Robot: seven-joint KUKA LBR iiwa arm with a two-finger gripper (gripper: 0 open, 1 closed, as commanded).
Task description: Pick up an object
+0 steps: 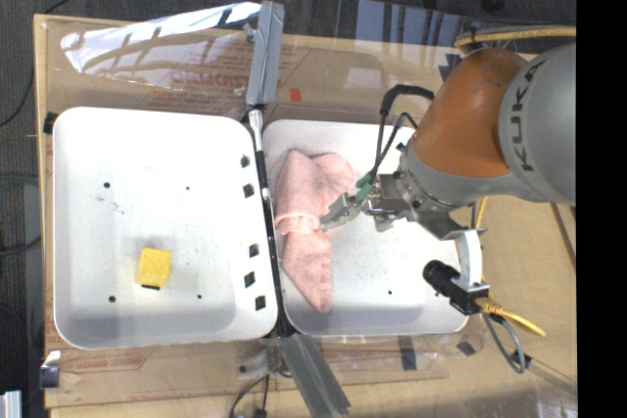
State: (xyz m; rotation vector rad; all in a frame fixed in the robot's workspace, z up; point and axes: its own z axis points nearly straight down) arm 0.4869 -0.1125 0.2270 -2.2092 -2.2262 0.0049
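- Two white bins side by side on bench: left bin [78,152], right bin [392,303].
- Pink cloth [306,228] lies crumpled in right bin, along its 9 o'clock wall, running from about 12 down to 6 o'clock of that side.
- Yellow block [154,268] sits in left bin toward 7 o'clock, alone, well apart from cloth.
- Arm [509,137], grey with orange band, reaches in from 3 o'clock, over right bin.
- Gripper [338,213] points toward 9 o'clock, tip right at the cloth's 3 o'clock edge, touching or just over it; can't tell which.
- Jaws: too small and blurred; cannot tell if spread or pressed together, cannot tell if any cloth is pinched.
- Yellow cable [511,321] at 4 o'clock of right bin, outside the rim.
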